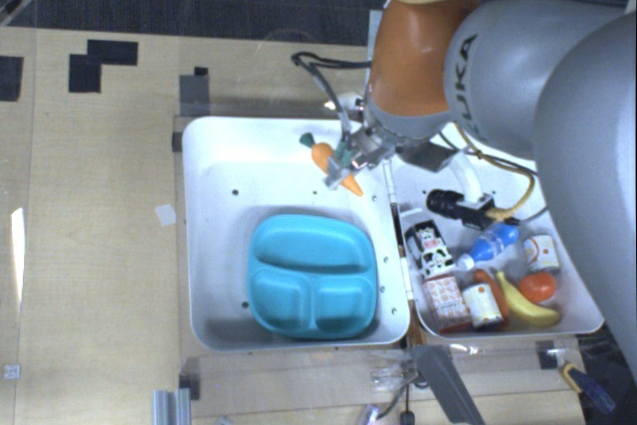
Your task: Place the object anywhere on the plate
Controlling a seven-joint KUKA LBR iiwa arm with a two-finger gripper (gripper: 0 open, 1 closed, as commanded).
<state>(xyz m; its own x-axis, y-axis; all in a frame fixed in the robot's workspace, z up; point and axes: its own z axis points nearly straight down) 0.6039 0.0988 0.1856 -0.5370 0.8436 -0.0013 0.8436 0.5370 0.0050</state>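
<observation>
Camera view showed the gripper (350, 157) closed on a small orange carrot (329, 164), held above the left bin (214, 214), just beyond the blue plate (313, 274).

Two white bins (214, 214) side by side. One blue plate (313, 276) — three compartments — and one toy carrot (334, 166) in the left bin. One banana (526, 303), one tomato (538, 286), one blue bottle (493, 245) — plus several small packages, count unclear — in the right.

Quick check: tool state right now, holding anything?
Tool: shut on the toy carrot, above the left bin, beyond the blue plate.
</observation>
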